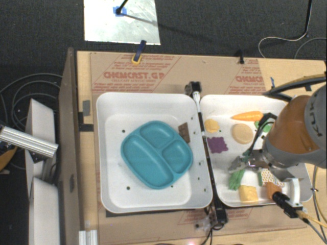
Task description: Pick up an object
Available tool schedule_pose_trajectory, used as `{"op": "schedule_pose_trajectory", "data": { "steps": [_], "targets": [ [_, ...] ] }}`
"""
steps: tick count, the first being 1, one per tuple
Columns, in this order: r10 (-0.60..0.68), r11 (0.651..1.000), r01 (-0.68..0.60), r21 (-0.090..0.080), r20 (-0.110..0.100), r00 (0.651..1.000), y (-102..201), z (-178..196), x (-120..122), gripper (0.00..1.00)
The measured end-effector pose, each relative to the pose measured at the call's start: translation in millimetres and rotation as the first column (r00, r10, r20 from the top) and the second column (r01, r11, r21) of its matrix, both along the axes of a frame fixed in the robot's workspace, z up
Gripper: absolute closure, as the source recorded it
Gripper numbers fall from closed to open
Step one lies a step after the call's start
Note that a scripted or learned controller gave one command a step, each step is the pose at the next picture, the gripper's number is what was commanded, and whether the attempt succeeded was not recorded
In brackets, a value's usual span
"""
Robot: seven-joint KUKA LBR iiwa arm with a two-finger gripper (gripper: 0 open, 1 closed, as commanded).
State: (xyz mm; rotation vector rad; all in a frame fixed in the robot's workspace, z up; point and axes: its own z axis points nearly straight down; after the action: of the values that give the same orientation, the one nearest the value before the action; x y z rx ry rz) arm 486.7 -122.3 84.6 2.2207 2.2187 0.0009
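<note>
The tool (pixel 244 163) hangs low in the right white bin (pixel 301 188), over the green leafy toy (pixel 236 178); can't tell its state. It should probably drop straight down and avoid the yellow block (pixel 249 193).

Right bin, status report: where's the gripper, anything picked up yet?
Gripper low in right bin, over the toy food. Nothing seen held. Green piece and yellow block close beneath. Teal plate alone in left bin.
</note>
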Motion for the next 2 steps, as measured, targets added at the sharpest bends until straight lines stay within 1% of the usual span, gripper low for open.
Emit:
{"op": "schedule_pose_trajectory", "data": {
  "steps": [1,2],
  "targets": [
    [0.002,1.000,-0.002,0.002,0.004,1.000,2,11,2,1.00],
    [0.003,1.000,-0.003,0.002,0.006,1.000,2,22,3,1.00]
  ]
}}
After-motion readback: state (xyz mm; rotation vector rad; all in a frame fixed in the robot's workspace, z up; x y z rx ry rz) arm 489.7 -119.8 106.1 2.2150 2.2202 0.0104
